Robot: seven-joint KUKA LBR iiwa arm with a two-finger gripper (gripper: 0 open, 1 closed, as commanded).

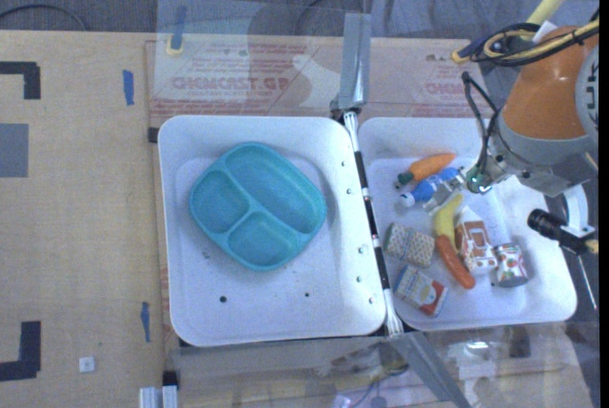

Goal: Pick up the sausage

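Beside the banana [448, 215], toward the right bin's [552, 301] front, lay the sausage [455, 262], ungrasped. Gripper [479, 180] hovered behind the banana; the state of its fingers could not be told. A sound grasp would likely span the sausage's narrow width, clear of neighbouring packets.

My arm [547, 111]: grey shell, orange band

A broad orange band sits above my grey wrist, with black and yellow cables [504, 43] looping at its ten o'clock, and a black cylindrical fitting [557, 227] juts out at my five o'clock.
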